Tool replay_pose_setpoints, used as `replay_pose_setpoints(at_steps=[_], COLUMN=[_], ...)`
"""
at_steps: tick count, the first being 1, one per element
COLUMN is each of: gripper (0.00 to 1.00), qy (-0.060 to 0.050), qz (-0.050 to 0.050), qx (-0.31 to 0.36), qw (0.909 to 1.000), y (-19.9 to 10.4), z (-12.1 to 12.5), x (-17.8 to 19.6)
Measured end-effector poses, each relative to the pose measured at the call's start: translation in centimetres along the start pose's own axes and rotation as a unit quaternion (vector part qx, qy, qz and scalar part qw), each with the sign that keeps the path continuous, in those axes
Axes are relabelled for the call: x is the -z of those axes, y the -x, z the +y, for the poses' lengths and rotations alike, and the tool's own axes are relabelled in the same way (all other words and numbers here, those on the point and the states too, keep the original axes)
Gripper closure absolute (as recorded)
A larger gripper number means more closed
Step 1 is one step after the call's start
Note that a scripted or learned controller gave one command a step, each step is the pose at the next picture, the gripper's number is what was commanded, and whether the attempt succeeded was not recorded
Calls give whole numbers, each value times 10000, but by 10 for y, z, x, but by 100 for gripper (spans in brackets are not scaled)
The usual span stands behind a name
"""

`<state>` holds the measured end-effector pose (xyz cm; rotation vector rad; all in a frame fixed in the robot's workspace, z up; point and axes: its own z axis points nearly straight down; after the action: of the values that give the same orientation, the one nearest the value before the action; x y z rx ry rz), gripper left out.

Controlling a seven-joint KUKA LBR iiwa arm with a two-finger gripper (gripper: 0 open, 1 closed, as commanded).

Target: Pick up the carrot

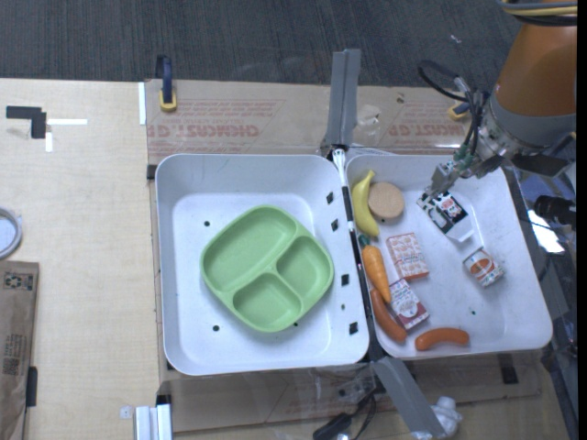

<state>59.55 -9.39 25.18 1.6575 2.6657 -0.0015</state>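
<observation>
Nearest in the right bin [514, 333] lies a sausage [442, 339], then a small red packet [408, 304]. The carrot [375, 271] lies lengthwise by the bin's left wall, a second orange piece [387, 320] just below it and a pink carton [406, 256] just beside it. A small round tub [482, 268] sits apart. Farther back are a banana [364, 203] touching a brown disc [386, 202], and a white carton [449, 214]. My claw [443, 183] hangs over that carton, well apart from the carrot; whether it is clenched I cannot tell. The left bin [174, 246] holds a green divided plate [266, 269]. Both bins rest on a pale wooden bench [73, 246], with dark floor beyond.
</observation>
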Motion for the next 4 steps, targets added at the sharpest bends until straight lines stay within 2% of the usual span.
replay_pose_setpoints(at_steps=[1,2,3,4], gripper=[100,100,100,100], qy=[-4,1,-4,-13], qz=[7,-4,6,8], qx=[-686,-677,-801,-544], qw=[9976,9977,9968,9985], y=[-6,-6,-46,-64], z=[61,61,67,42], x=[-61,-51,6,15])
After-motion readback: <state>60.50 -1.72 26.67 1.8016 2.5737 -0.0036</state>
